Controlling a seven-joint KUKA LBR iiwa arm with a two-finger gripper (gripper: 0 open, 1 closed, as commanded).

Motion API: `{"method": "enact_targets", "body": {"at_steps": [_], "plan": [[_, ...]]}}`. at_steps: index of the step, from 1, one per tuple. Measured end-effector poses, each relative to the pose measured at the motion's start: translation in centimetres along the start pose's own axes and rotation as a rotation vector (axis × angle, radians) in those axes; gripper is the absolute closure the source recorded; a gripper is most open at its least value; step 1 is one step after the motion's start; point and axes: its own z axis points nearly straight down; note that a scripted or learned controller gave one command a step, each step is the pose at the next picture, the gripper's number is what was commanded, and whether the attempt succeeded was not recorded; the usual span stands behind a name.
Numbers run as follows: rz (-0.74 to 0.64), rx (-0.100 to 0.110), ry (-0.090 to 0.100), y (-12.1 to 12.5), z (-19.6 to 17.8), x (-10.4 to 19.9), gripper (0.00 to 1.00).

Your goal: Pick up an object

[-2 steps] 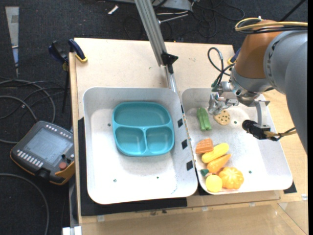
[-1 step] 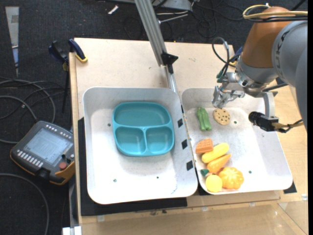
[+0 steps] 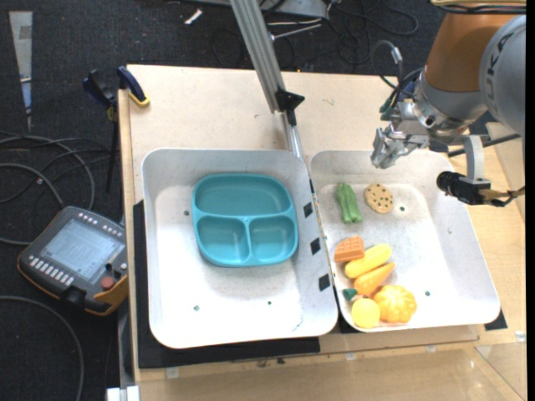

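The toy foods lie in the right bin (image 3: 468, 249). A cookie (image 3: 379, 198) sits near the bin's far edge, with a green pod (image 3: 348, 202) just beside it toward the left wall. Nearer the front, a waffle piece (image 3: 349, 249) touches a yellow banana-like piece (image 3: 368, 261), an orange carrot-like piece (image 3: 374, 277) lies against that, and a round yellow piece (image 3: 365, 312) and an orange pumpkin-like piece (image 3: 395, 303) crowd the front left corner of the bin, touching one another.

The hand (image 3: 386, 154) hangs over the bin's far edge, just behind the cookie and apart from it; whether its fingers are spread or together cannot be told, and nothing is seen between them. Cables and a black fitting (image 3: 460, 185) trail from the wrist over the bin's far right corner.

The left bin (image 3: 167, 291) carries a teal divided tray (image 3: 245, 219) in its middle. A metal pole (image 3: 259, 44) slants up from the table's (image 3: 201, 107) far part between the bins. A pendant (image 3: 73, 257) lies on the floor beyond the table's left edge.
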Motion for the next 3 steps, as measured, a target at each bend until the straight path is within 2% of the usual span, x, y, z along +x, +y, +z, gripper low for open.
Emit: {"method": "enact_targets", "body": {"at_steps": [2, 3], "plan": [[-0.005, 0.008, 0.004, -3.0, -1.6, 10.5, 1.00], [-0.004, 0.009, 0.003, -4.8, -1.5, 14.8, 1.00]]}}
